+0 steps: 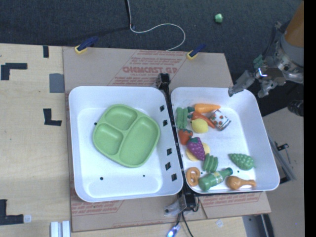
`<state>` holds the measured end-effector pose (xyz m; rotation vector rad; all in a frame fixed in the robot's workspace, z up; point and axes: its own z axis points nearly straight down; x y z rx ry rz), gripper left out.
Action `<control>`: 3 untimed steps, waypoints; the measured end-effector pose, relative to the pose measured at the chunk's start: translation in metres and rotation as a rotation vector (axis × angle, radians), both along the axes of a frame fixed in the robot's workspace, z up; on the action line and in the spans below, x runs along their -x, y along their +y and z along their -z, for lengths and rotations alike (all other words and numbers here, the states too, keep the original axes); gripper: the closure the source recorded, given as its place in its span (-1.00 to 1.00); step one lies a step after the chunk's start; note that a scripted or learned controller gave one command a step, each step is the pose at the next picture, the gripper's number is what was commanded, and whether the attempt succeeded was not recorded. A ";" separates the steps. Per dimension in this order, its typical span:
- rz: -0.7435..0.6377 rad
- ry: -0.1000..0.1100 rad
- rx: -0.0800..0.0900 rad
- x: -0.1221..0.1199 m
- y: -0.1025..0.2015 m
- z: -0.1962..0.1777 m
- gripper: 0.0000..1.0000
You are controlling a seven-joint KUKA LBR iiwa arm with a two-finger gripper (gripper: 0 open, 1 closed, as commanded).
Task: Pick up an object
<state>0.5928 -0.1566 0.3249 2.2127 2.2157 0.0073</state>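
The right bin [256, 132] holds several toy foods: an orange carrot [206, 107], a yellow lemon [199, 126], purple grapes [196, 148], a white and red packet [219, 120], a green leafy piece [241, 161], a green bottle [215, 178], a pretzel [193, 174] and a drumstick [240, 183]. My gripper [250, 89] hovers over the bin's far right corner, above and right of the carrot. Its fingers are open with nothing between them.
The left bin [81, 132] holds a green divided plate [127, 135]. Both bins rest on cardboard held by a yellow clamp [86, 44] and a blue clamp [196, 50]. A white cable [157, 29] and a small green ball [218, 18] lie on the dark floor behind.
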 end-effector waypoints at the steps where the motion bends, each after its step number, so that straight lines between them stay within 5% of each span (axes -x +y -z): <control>1: -0.003 -0.008 -0.001 0.060 0.032 -0.221 -1.00; 2: -0.001 0.010 -0.001 0.058 0.031 -0.220 1.00; 3: 0.007 0.015 -0.003 0.109 -0.017 -0.182 1.00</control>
